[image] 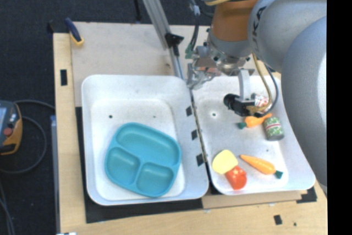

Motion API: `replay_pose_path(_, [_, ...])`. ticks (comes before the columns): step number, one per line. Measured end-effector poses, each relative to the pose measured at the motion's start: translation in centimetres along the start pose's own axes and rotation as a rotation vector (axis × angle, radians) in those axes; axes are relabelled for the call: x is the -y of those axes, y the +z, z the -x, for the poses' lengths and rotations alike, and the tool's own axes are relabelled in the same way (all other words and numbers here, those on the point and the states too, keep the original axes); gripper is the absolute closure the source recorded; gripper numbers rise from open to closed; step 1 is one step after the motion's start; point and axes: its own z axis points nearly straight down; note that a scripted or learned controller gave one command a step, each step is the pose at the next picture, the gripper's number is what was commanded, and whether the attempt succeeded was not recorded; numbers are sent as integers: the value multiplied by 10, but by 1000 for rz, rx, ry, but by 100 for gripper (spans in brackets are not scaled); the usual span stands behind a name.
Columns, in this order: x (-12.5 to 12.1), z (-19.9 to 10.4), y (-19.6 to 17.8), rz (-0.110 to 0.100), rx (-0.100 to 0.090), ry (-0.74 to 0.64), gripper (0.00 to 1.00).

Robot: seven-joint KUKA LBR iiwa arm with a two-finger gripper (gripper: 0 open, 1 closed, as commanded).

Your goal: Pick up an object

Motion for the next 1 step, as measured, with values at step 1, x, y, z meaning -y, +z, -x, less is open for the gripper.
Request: replay_pose_path(1, [-10,-49,12,2,0,0,100])
